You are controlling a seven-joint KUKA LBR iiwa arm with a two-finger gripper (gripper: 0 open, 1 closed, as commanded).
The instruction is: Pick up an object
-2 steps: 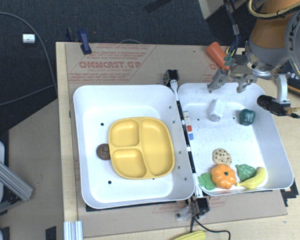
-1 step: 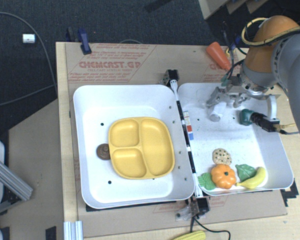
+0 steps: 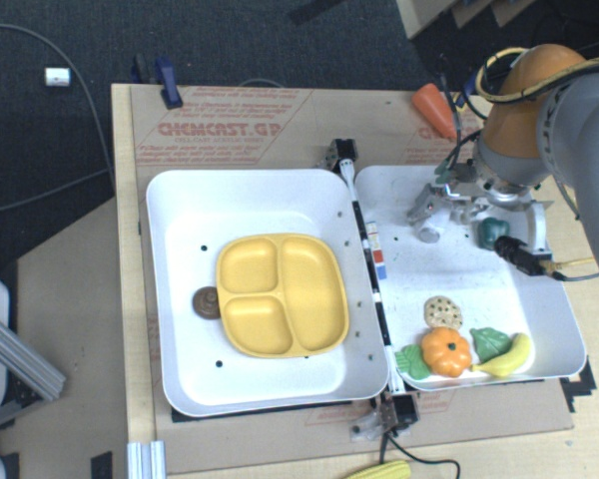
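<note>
My gripper point(image 3: 457, 226) hangs over the far part of the right bin point(image 3: 539, 297), fingers spread open with nothing between them. A small teal piece point(image 3: 491, 233) sits at its right finger. In the near corner of that bin, well below the gripper, several toy foods are grouped: a speckled cookie point(image 3: 442, 312), an orange pumpkin point(image 3: 446, 352), a green leafy piece point(image 3: 491, 342), a yellow banana point(image 3: 511, 359) and a pale green leaf point(image 3: 410, 363).
The left bin point(image 3: 180, 228) holds a yellow divided plate point(image 3: 282, 294) with a brown round piece point(image 3: 206, 302) at its left edge. An orange object point(image 3: 434, 111) lies on the cardboard behind the right bin. A black cable point(image 3: 524, 257) trails from the wrist.
</note>
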